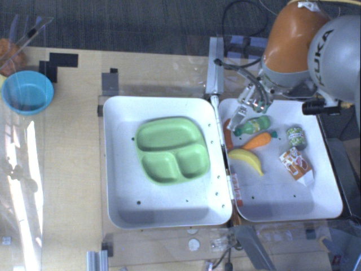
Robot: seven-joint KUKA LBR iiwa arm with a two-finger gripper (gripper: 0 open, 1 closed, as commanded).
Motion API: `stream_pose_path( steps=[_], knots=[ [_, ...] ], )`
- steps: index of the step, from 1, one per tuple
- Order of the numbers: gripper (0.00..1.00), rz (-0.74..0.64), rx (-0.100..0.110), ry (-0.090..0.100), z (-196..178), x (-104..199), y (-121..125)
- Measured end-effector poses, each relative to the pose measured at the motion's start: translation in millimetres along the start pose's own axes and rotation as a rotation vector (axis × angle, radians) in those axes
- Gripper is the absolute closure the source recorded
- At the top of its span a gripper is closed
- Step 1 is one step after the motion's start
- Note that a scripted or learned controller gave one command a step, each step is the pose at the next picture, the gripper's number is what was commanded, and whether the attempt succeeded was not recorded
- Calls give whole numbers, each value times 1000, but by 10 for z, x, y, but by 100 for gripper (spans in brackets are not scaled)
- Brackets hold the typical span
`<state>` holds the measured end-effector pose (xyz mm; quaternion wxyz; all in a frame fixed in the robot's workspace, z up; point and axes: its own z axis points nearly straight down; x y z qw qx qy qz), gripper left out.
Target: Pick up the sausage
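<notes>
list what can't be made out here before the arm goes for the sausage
- Reddish-brown sausage, camera view: a sliver shows at the right white bin's left wall; gripper and green bottle cover the rest.
- Metal two-finger gripper: too small and cluttered to judge.
- Small green-labelled can and orange-white carton: print too small to read.

One fixed camera looks down on the bench (67, 168) from above, tilted so the far edge lies along the top of the frame and the near edge along the bottom. It stands far enough back to take in both white bins whole: the left bin (121, 208) fills the middle, the right bin (321, 205) sits toward the right edge. The arm (316, 44) enters from the upper right corner. A strip of dark floor (113, 10) runs beyond the bench's far edge.
</notes>
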<state>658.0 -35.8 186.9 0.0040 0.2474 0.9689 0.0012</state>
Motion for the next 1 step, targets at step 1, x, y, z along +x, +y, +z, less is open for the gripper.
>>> stream_pose_path(
  steps=[1],
  knots=[
    [0, -27, -1, -5, -857, -307, -589]
  ],
)
